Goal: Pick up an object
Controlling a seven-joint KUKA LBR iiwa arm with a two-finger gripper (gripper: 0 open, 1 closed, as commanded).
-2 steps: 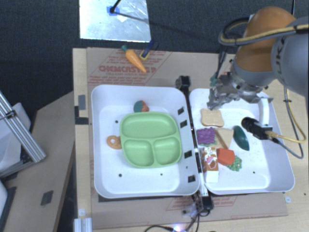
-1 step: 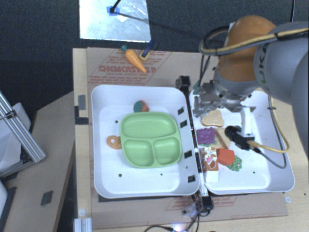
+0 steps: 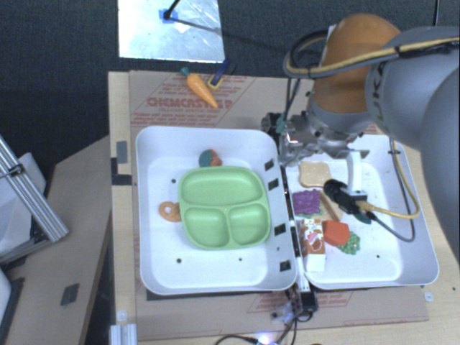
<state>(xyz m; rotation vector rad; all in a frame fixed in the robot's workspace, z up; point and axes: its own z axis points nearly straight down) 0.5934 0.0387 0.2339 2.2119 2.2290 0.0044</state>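
Camera view: two white bins (image 3: 154,214), one green tray (image 3: 223,207), jaws' state untellable.

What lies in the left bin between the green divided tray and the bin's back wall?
In the camera view, a small round toy, red and teal, lies between the green divided tray and the left bin's back wall, touching the tray's rim.

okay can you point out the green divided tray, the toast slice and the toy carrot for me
green divided tray (image 3: 223,205): camera view, on the ridge where its three compartments meet.
toast slice (image 3: 314,173): camera view, middle of its tan face, in the right bin.
toy carrot (image 3: 201,90): camera view, mid-length on the orange body, on the cardboard behind the bins.
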